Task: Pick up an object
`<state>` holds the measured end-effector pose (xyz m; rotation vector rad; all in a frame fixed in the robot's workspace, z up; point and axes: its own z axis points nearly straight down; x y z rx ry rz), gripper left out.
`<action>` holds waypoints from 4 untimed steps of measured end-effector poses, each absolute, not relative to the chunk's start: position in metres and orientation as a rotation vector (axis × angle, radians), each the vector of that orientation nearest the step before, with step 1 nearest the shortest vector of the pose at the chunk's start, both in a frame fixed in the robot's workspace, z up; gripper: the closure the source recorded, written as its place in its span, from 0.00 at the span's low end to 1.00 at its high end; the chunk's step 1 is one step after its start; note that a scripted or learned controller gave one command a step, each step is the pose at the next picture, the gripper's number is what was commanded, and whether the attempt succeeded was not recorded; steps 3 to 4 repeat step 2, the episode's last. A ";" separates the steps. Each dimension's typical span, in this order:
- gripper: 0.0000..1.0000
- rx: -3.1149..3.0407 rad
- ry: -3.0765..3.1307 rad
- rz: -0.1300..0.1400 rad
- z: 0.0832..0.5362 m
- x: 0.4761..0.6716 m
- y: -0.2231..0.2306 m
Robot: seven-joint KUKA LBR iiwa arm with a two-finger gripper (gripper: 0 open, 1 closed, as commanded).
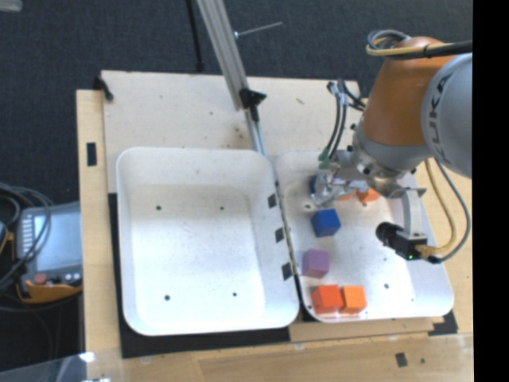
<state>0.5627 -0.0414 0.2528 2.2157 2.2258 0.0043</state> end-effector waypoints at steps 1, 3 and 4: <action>1.00 2.213 2.231 0.003 0.260 0.556 0.013; 1.00 2.218 2.229 -0.003 0.245 0.553 0.060; 1.00 2.218 2.229 -0.003 0.245 0.553 0.060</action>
